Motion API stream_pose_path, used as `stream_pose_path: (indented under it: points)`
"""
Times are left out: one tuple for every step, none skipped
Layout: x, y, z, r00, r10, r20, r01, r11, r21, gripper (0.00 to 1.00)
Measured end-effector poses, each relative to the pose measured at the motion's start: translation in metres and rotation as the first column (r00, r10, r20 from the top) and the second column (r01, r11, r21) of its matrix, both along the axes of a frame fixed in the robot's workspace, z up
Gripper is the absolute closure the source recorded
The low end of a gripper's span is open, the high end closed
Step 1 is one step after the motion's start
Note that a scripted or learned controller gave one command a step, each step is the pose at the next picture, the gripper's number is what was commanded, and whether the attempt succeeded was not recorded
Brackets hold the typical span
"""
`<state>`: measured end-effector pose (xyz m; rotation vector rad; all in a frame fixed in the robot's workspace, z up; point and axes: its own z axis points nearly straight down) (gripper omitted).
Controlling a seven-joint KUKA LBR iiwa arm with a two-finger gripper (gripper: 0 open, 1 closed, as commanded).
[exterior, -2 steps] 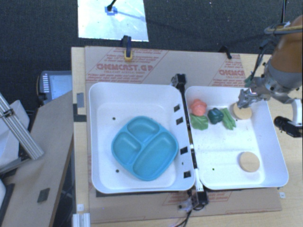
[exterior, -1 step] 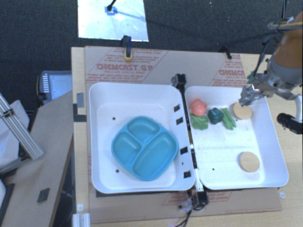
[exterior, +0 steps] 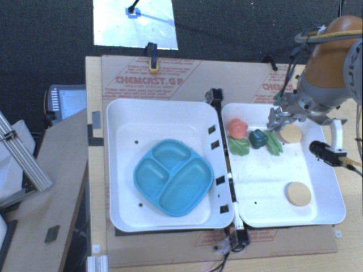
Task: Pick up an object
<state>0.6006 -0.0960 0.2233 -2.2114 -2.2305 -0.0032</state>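
Note:
My gripper (exterior: 276, 121) hangs over the far part of the right bin (exterior: 323, 208), reaching in from the right. Just below it lie a long green piece (exterior: 274, 143) and a dark teal piece (exterior: 258, 138). A tan disc (exterior: 291, 134) sits right beside the gripper, partly covered by it. Further left are a red-orange lump (exterior: 237, 128) and a green leafy piece (exterior: 239, 146). A second tan disc (exterior: 298, 193) lies alone toward the bin's near right. Nothing is seen lifted off the bin floor.
The left bin (exterior: 122, 152) holds a blue divided plate (exterior: 173, 177). A black-clipped divider (exterior: 221, 146) runs between the two bins. The near left floor of the right bin is bare white.

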Motion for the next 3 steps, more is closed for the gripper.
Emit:
stream_pose_path:
  points:
    - [-0.002,0.057,0.007,1.000,0.001,0.001,-0.001,1.000,0.001,1.00]
    - [-0.004,0.115,0.004,1.000,0.002,0.000,-0.002,1.000,0.001,1.00]
    - [-0.020,0.165,-0.007,1.000,0.001,-0.002,-0.001,1.000,0.001,1.00]
